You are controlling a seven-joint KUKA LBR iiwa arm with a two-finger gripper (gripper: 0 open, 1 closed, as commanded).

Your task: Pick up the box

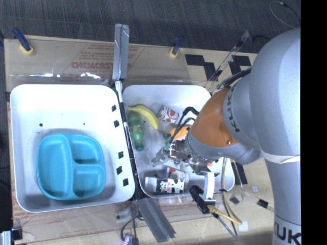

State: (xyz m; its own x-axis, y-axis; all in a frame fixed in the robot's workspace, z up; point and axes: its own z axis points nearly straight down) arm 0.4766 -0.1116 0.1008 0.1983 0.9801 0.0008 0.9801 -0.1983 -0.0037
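Down in the right-hand bin [153, 92], the gripper [176, 152] sits low among a crowded heap, its wrist and the orange band [214, 124] covering most of what lies under it, so whether the jaws are released or clenched I cannot tell. The likeliest box [168, 114], a small red-and-white carton, lies just beyond the jaws toward the bin's far wall, partly tucked under the arm; it does not appear to be between them. To the far-left of the jaws rest a yellow banana [145, 115] and a green bottle [136, 129], touching each other against the divider. On the near side of the jaws a dark can [166, 185] with a pale label lies on its side along the bin's front wall. The left bin [20, 137] holds 1 blue divided tray [71, 166], well apart from the action. From here the main risk, as I judge it, is a wrong or empty grasp: the jaws seem offset from the carton, and closing where they are could catch neighbouring clutter. Pushing lower could also shove the carton further under the arm or wedge it against the wall.
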